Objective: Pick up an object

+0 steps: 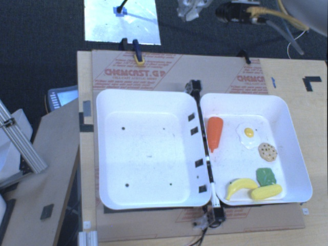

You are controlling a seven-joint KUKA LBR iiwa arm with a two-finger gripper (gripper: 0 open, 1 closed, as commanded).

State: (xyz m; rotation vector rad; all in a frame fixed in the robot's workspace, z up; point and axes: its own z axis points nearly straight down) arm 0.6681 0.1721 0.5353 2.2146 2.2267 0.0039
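Pincer (pixel 193 4) hangs high beyond the bins, its state unclear, so the approach stage remains: descend over the carrot (pixel 214 132) and close.

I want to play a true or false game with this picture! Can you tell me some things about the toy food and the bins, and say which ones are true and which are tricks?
1. The carrot lies in the right bin. True.
2. The fried egg sits in the left bin. False: it is in the right bin, beside the carrot.
3. The cookie lies just below the fried egg in the picture. True.
4. The banana is up on top of the carrot. False: it lies apart from it, near the bin's front edge.
5. The gripper is holding the carrot. False: it hangs above the bench, away from the food.
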